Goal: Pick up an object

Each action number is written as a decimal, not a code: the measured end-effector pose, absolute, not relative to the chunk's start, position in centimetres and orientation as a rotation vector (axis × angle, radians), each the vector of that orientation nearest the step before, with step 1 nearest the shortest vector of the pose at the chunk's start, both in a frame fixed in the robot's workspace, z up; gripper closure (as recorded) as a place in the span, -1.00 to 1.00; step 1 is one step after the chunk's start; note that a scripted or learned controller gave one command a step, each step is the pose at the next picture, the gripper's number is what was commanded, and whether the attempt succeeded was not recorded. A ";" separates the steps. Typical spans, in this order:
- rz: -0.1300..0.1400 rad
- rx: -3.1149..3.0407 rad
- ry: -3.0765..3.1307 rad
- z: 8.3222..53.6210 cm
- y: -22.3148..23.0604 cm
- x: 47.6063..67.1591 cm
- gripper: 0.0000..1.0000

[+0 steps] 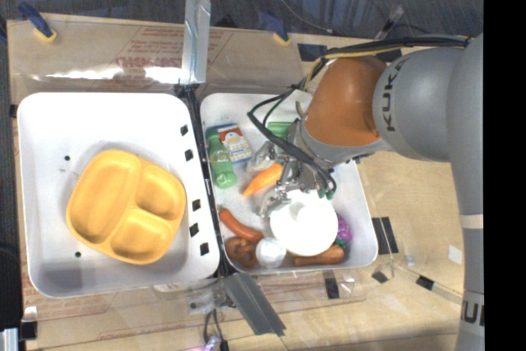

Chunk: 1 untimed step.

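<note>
My gripper (283, 191) reaches down into the right bin (359, 185), just above a white round plate (304, 226) and beside an orange carrot (261, 178). A green bottle (220, 163) and a small carton with a colourful label (235, 144) lie at the bin's left. A red sausage (239, 223), a brown item (240, 251), a white cap (269, 254) and a purple piece (343, 231) sit along the near side. Nothing is visibly held between the fingers.
The left bin (41, 177) holds a yellow divided tray (126, 204). The arm's orange band (345, 107) and grey body cover the right bin's far right part. Black cables loop over the bin's far side. A taped divider (196, 168) separates the bins.
</note>
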State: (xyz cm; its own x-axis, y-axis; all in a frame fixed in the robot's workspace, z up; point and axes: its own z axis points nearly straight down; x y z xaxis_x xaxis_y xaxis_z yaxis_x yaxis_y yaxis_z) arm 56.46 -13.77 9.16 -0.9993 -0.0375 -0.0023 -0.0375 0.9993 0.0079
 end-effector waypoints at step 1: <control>0.007 -0.072 3.137 10.2 -13.8 56.6 1.00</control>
State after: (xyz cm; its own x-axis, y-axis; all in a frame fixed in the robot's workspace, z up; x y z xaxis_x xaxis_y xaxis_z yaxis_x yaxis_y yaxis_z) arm 56.57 -13.77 10.21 -0.9989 -0.0458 -0.0034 -0.0459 0.9989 0.0041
